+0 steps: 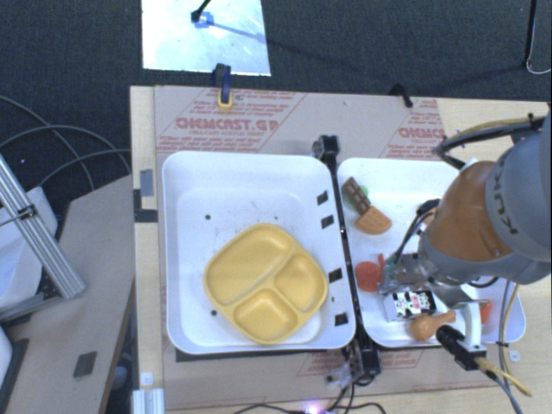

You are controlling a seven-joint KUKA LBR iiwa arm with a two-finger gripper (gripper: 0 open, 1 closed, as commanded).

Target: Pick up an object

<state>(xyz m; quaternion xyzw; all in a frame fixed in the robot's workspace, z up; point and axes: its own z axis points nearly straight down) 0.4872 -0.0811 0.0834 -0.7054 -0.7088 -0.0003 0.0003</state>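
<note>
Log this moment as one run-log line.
arm: over right bin | gripper: low, near red piece | grasp: not visible | left bin: yellow divided tray

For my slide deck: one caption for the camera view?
KUKA arm reaches over the right bin of small items; a yellow divided plate sits in the left bin.

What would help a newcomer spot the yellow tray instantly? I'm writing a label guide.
Look in the left white bin. The yellow tray lies toward its front right, large and divided into three compartments. Its neighbours are small items in the right bin.
</note>
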